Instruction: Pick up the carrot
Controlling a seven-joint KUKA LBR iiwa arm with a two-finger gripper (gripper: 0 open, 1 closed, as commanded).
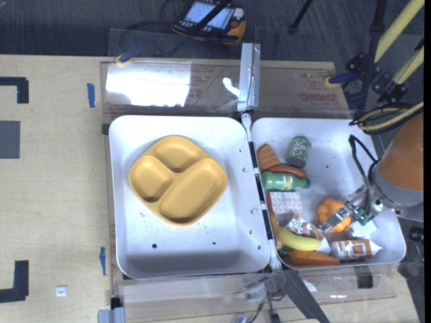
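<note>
Orange carrot lies along the near wall of the right bin, under a banana and beside a small bottle; crowding hampers access. Gripper sits over an orange item; whether it is open or closed cannot be determined. Yellow tray occupies the left bin. No labels are legible.

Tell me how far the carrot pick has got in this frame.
Done: the gripper has reached into the right bin and sits low among the items. In hand: nothing that can be confirmed; it is against an orange item, grasp unclear. Left: the carrot lies at the bin's near edge under the banana, not lifted.
</note>
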